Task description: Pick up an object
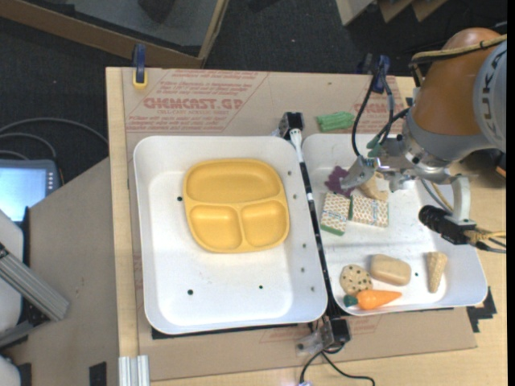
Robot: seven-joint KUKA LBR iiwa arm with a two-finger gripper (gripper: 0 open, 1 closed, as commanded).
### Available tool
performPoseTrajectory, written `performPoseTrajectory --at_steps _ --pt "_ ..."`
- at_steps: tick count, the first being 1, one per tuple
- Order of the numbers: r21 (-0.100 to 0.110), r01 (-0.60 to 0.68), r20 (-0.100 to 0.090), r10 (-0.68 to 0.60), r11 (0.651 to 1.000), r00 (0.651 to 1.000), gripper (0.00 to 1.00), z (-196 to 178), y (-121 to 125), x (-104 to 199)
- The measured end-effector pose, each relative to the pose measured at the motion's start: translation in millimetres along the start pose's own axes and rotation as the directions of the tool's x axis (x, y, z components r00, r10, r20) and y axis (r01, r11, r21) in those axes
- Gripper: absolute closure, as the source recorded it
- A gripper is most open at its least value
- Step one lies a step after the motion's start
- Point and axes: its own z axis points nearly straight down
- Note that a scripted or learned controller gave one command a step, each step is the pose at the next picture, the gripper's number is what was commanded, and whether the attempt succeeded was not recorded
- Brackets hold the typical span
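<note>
Reaching in from the right, the arm point(455, 79) sets its gripper point(372, 175) low over the upper part of the right bin point(471, 292). Finger spacing cannot be told from this angle. A purple item point(336, 178) lies just beside the gripper's left side; contact cannot be confirmed. Directly below are 2 patterned square pieces point(352, 212), side by side and touching. Along the bin's near edge lie a speckled cookie point(354, 278), an orange carrot point(378, 298), a tan bread-like block point(390, 269) and a pale cone point(435, 270), all apart from the gripper. The left bin point(153, 215) holds 1 yellow 3-compartment tray point(236, 203). A green piece point(335, 121) rests on the bench point(201, 103) behind the right bin.
</note>
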Motion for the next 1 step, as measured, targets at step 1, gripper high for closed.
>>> performPoseTrajectory --at_steps 1 --pt "0.016 -0.002 -0.003 0.002 1.000 1.000 0.00 7.0 -38.0 67.2"
